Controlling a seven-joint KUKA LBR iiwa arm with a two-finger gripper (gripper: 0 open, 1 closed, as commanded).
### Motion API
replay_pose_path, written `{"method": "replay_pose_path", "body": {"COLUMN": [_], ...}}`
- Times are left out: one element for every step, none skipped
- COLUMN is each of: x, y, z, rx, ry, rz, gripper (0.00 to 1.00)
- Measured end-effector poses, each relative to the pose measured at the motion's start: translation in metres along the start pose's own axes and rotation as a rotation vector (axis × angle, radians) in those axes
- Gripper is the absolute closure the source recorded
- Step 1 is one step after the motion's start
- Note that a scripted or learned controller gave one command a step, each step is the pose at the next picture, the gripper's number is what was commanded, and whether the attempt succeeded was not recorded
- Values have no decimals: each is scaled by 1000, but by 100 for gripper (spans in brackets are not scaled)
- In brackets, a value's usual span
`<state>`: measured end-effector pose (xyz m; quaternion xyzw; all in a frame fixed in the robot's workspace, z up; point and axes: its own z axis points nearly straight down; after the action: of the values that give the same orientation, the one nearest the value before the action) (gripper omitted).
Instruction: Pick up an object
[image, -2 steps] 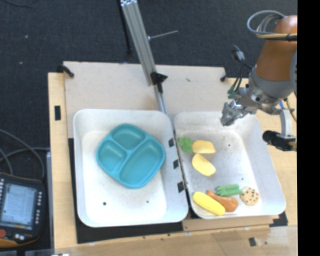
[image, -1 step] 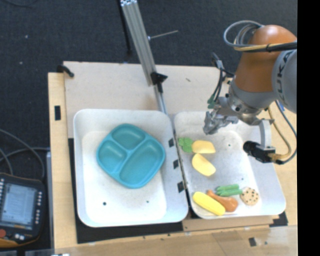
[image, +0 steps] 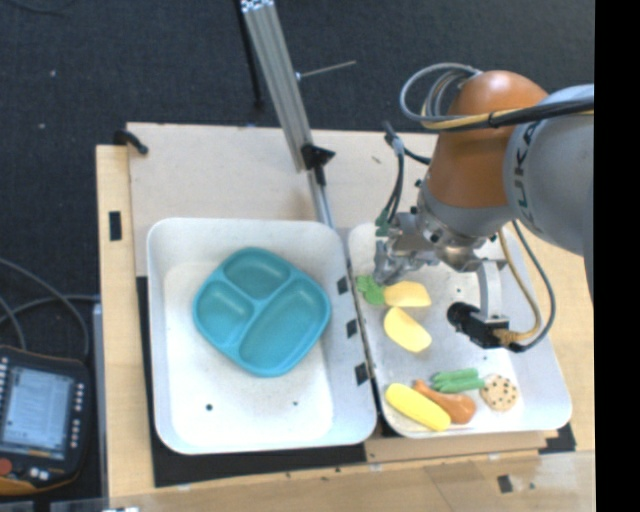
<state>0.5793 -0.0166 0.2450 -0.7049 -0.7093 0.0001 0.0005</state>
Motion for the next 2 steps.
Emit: {"method": "replay_pose_path", "body": {"x": [40, 86], "y": [-20, -41], "z": [8, 16], "rx": [0, 0], "ry": [0, 0], "rz": [1, 0], "gripper": [100, 100]}}
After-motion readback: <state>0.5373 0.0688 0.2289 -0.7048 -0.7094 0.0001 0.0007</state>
